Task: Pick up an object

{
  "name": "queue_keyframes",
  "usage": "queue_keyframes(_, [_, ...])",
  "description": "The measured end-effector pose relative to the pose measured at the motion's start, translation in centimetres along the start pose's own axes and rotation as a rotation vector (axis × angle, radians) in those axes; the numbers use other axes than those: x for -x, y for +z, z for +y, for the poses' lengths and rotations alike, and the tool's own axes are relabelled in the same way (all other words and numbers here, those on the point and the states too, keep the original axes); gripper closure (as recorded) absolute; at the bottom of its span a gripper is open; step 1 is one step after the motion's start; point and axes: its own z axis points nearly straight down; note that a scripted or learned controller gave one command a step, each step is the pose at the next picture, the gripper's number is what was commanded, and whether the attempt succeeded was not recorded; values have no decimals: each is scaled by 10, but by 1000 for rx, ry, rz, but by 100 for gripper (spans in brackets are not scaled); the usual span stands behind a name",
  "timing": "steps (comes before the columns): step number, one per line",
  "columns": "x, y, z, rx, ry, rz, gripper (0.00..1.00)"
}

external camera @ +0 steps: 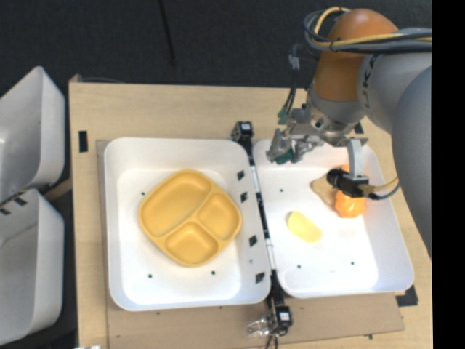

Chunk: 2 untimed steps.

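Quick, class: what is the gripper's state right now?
Gripper: state cannot be told; it hangs over the far edge of the right bin.

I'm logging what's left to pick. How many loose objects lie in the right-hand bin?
2 that I can see: a pale yellow piece near the bin's middle, and an orange piece toward its right side, beside the arm's cabling. The arm may hide others.
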Motion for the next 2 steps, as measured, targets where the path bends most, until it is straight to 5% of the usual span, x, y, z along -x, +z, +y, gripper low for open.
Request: queue_keyframes(2, [-114,-19,-13,3,-2,1,100])
